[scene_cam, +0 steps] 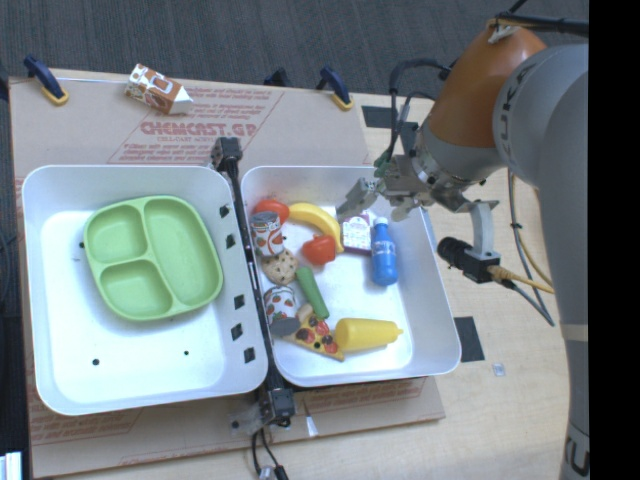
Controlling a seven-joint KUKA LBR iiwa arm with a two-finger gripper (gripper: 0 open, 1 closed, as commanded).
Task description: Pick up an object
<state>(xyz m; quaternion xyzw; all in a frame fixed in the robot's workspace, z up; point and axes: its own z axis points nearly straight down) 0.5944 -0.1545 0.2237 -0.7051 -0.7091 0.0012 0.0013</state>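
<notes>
Arm (520, 98) enters from right, orange band uppermost, wrist angled down-left. Gripper (372, 200) sits low at the right bin's far edge; its 2 fingers look parted, nothing visibly between them.

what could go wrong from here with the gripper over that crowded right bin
1. The gripper hovers by the small white carton, which touches the blue bottle and sits close to the banana; closing there may nudge or catch a neighbour instead.
2. It is near the right bin back wall, so a descent might clip the rim.
3. The toys are tightly packed, so a pick could drag the tomato along.
</notes>
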